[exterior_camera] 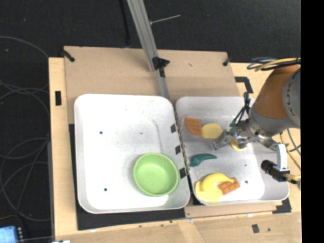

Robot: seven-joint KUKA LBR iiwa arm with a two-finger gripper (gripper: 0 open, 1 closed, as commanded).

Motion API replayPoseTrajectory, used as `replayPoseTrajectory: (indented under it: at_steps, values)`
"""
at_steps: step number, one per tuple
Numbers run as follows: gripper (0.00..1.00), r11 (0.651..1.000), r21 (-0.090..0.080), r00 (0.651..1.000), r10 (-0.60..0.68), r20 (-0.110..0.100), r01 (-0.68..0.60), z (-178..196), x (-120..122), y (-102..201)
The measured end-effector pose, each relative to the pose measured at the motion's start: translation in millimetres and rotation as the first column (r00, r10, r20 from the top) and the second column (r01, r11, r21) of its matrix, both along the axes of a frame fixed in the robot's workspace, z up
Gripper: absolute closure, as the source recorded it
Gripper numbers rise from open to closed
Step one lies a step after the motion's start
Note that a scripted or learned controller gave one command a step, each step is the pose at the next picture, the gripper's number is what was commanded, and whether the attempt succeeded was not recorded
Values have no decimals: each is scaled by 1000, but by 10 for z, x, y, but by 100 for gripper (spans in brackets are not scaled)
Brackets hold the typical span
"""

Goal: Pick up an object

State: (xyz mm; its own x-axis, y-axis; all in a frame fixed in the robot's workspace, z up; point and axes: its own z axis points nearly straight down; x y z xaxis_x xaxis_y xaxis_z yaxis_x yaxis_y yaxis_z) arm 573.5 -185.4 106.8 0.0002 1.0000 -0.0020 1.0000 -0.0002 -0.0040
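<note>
The right bin (217,108) holds an orange piece (193,126) touching a pale yellow round piece (212,131), a small teal object (201,159), and a yellow object (211,185) with a small orange piece (229,187) on it near the front. My gripper (230,140) hangs low over the right half of this bin, just right of the pale yellow piece. A small yellow thing (237,145) shows at its tip; whether it sits between the fingers is unclear.
A green bowl (156,173) rests in the front right corner of the left bin (111,120). A grey metal post (144,32) slants up from between the bins at the back. The arm's orange band (273,97) overhangs the right bin's edge.
</note>
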Motion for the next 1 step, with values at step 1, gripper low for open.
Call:
replayPoseTrajectory:
  at_steps: [1]
  values:
    - [100,1000,1,1000,-3,8,3,142,21,-9]
